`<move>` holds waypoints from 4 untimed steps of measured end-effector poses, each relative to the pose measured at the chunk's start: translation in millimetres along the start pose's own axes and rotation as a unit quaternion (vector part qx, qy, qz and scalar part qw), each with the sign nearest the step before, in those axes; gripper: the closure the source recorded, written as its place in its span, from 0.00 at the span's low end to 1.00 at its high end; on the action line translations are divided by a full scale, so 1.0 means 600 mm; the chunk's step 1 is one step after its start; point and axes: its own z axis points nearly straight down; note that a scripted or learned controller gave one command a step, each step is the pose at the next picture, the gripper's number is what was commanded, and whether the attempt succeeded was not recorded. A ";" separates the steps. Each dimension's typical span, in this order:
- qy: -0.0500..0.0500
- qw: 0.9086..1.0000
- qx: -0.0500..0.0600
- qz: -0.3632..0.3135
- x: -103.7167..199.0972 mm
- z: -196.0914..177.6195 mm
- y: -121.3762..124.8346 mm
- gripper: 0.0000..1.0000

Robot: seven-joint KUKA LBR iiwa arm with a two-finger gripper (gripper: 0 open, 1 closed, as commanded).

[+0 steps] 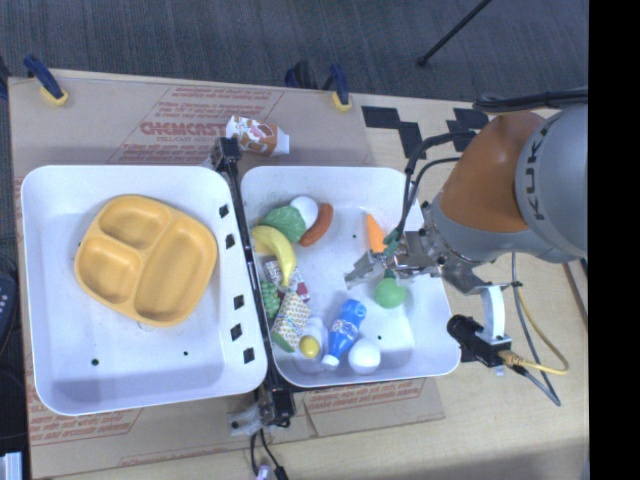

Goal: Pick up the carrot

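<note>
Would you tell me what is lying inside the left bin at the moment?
The left bin holds a yellow divided plate, lying flat toward its upper half. Small dark marks dot the bin floor. Whatever lies beneath the plate is covered and cannot be seen.

Robotics lab — clamped cardboard bench (180, 118), KUKA arm (520, 188), toy food.

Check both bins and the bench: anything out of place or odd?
One thing: a small carton lies on its side on the cardboard, outside the bins, just beyond the right bin's far left corner. The carrot sits inside.
</note>
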 end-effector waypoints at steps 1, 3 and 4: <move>0.003 0.999 -0.001 -0.036 -0.054 0.157 0.116 0.00; 0.001 0.994 -0.002 -0.113 -0.076 0.146 0.178 1.00; -0.001 0.998 -0.001 0.059 -0.083 -0.032 0.169 1.00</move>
